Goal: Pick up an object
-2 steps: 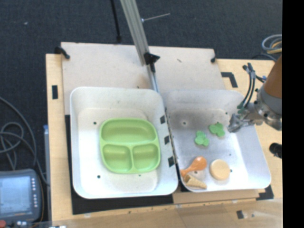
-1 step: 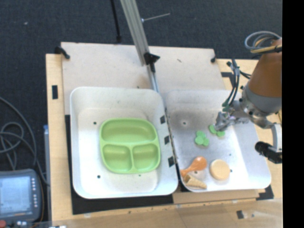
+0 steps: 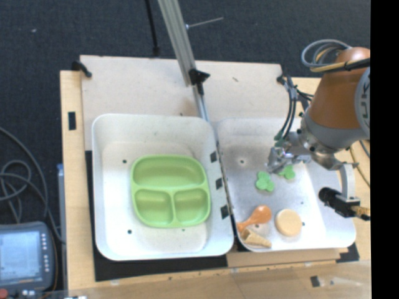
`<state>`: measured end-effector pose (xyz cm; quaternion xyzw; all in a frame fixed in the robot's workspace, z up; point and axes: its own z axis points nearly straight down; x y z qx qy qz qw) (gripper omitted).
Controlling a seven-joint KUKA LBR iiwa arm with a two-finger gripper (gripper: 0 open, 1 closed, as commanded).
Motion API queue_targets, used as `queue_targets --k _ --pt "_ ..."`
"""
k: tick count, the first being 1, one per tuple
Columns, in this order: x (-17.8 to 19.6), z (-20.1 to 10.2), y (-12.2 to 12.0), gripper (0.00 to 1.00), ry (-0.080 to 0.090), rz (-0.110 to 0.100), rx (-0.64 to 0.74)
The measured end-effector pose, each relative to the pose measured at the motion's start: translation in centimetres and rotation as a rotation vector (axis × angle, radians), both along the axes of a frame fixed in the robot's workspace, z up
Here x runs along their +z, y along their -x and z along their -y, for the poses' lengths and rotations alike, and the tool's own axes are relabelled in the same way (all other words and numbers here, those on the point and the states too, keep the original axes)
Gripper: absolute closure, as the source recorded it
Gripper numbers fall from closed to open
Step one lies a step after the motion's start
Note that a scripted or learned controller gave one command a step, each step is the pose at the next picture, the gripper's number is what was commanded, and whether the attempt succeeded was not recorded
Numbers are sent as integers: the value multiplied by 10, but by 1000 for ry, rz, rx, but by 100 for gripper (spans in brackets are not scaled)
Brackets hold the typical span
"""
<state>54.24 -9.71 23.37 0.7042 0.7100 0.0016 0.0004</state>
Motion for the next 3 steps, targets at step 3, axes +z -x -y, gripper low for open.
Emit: queue_targets --k 3 --pt "7 -161 37 100 -2 -2 2"
